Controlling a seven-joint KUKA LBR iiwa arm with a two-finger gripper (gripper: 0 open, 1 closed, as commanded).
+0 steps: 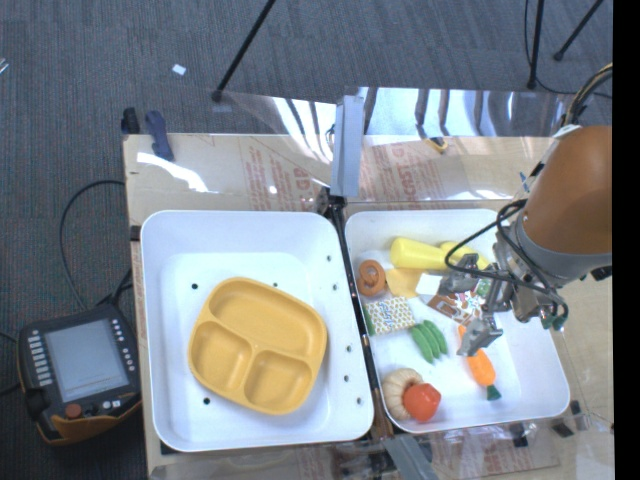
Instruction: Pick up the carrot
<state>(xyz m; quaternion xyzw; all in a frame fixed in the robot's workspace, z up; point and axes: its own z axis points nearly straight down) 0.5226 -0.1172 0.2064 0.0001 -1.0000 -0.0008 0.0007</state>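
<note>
Carrot (483,369) lying loose on floor of right bin (545,393), just below gripper (479,337) poised above; jaw state indiscernible; grasp and lift both outstanding.

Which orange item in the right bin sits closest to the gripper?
The carrot, just below the gripper; the tomato and round donut-like piece sit farther left.
</note>
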